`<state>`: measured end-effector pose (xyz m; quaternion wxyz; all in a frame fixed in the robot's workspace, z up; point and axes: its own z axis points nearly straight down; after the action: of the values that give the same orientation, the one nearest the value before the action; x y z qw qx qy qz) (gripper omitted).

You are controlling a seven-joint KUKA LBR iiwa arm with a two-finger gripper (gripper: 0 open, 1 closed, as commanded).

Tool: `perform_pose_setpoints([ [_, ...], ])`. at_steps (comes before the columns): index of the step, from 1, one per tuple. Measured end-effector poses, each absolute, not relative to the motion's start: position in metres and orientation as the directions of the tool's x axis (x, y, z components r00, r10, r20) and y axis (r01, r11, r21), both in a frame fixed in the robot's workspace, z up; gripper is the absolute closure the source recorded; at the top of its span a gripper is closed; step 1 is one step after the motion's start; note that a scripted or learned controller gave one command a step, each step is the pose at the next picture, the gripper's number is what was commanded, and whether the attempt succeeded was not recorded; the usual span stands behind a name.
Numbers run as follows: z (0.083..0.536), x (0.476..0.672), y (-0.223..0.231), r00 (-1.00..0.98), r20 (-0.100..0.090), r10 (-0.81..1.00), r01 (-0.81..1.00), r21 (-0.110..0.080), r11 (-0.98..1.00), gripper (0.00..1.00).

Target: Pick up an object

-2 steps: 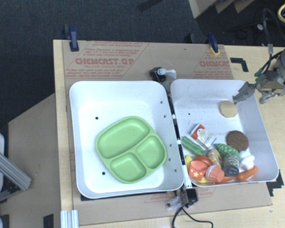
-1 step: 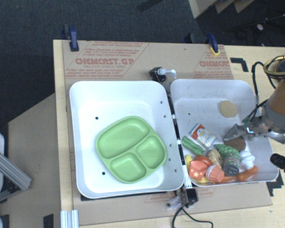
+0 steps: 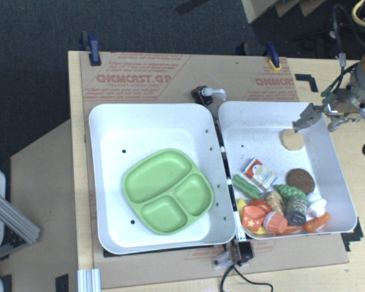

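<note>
A: Where is the hand (image 3: 316, 118) just now?

B: At the far right corner of the right bin (image 3: 347, 187), above its rim. The grey wrist comes in from the right edge of the view. One grey finger (image 3: 305, 118) slants down and left toward the tan round piece (image 3: 292, 140), its tip just above that piece. I cannot tell whether the two touch.

A: Clenched or released?

B: The fingers look spread, with nothing between them, so released. The second finger, nearer the wrist, is blurred.

A: And the things it could pick up?

B: All in the right bin. The tan round piece lies alone near the far wall. The rest crowd the near end: a small white and red carton (image 3: 258, 173), a green pod (image 3: 248, 187) beside it toward the left bin, a dark brown disc (image 3: 300, 179) on the carton's other side. Nearer still to the front rim is a tight heap: a red and orange tomato-like piece (image 3: 253, 216), a dark green piece (image 3: 291, 194), a white piece (image 3: 316, 206), an orange piece (image 3: 318, 222). They touch one another.

A: The left bin (image 3: 106, 181)?

B: It holds a pale green divided plate (image 3: 166, 190) with three compartments, lying flat. Both bins sit side by side on the bench (image 3: 140, 78), on a brown printed sheet.
</note>
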<state>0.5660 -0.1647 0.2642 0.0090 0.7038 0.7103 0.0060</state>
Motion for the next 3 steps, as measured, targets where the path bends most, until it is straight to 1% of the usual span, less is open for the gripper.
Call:
perform_pose_setpoints([
  [1, 0.156, 0.524, -0.227, 0.006, 0.002, 1.000, 1.000, -0.008, -0.006, 0.00],
  [2, 0.251, 0.599, -0.211, -0.005, -0.006, 1.000, 1.000, 0.014, 0.005, 0.00],
  [3, 0.100, 0.533, -0.203, 0.003, 0.006, 1.000, 1.000, -0.016, -0.003, 0.00],
])
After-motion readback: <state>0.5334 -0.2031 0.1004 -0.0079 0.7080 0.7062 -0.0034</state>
